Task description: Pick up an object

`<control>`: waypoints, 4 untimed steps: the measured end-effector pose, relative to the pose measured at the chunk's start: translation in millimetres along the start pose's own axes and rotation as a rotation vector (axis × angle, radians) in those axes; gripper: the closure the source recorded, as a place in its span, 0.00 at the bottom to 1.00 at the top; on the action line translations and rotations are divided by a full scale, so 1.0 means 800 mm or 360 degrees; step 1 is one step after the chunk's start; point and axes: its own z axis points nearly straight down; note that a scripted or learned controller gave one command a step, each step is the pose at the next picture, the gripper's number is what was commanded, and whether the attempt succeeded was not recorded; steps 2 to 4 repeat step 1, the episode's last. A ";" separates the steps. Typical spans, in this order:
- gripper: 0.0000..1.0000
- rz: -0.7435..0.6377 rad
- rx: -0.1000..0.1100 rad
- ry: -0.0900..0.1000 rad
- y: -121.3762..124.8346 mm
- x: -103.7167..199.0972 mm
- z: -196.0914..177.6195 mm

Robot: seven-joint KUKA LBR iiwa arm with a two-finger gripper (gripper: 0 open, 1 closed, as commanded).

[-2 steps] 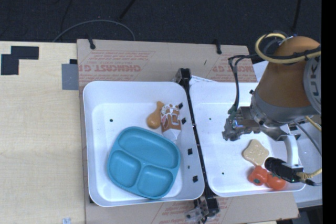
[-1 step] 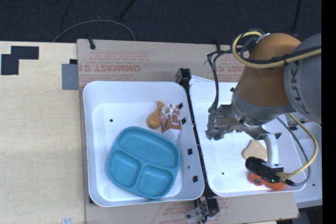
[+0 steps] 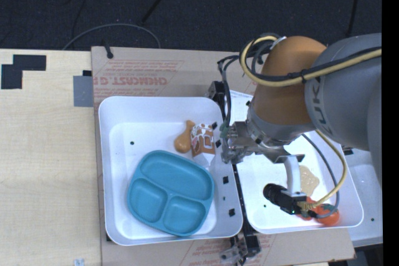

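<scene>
1. Reaching over the bins' shared wall, the gripper (image 3: 225,147) is seen; jaws' state cannot be told.
2. Candidate toy (image 3: 195,138) is lodged beside it, left bin (image 3: 112,134).
3. Blue tray (image 3: 169,192) is noted below.

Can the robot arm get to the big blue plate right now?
Probably yes. The blue plate lies flat in the left bin with nothing on top of it. The arm hangs by the wall between the bins, so it would just move left.
</scene>
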 end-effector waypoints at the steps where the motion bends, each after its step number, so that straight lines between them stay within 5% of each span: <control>1: 1.00 -0.0002 0.0001 0.0001 -0.007 0.064 -0.009; 4: 1.00 -0.0002 0.0001 0.0001 -0.007 0.064 -0.009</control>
